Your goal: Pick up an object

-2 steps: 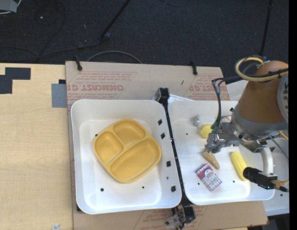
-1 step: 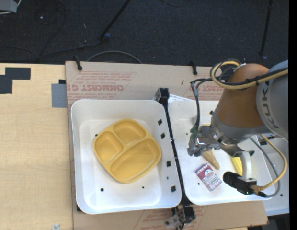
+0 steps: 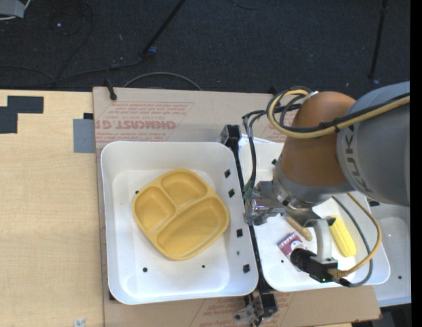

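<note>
two white bins: the left bin (image 3: 122,182) and, just beside it, the right bin (image 3: 384,268). one yellow divided plate (image 3: 181,213) with three compartments lies in the left bin. the right bin holds one yellow corn cob (image 3: 343,237) and one small dark red packet (image 3: 288,243).

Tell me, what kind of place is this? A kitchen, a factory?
Most likely a robotics lab, not a kitchen. A big grey and orange robot arm reaches over two white bins on a wooden bench, one holding a yellow divided plate, and loose cables trail across the dark floor behind.
</note>
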Motion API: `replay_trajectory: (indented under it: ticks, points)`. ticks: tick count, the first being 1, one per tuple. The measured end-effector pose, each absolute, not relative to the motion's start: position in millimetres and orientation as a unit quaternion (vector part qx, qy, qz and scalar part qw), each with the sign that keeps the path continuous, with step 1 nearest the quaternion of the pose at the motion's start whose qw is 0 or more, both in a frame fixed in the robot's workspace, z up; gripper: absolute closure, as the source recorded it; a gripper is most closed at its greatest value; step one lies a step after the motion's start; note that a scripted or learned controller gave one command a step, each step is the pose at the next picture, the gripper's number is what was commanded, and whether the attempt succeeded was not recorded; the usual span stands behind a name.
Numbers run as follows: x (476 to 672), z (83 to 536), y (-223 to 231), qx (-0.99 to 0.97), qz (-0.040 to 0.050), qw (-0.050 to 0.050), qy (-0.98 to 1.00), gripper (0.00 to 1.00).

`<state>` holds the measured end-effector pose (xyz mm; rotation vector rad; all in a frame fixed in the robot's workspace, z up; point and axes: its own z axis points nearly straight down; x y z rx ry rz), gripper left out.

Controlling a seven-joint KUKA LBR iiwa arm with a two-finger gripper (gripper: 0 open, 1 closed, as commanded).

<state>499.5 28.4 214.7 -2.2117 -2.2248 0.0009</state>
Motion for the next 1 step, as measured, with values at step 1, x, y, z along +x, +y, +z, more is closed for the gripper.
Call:
replay_trajectory:
  ticks: [1]
  points:
    - [503.2,206.7,78.5,-0.705,0.0013,0.002,-0.709,1.0]
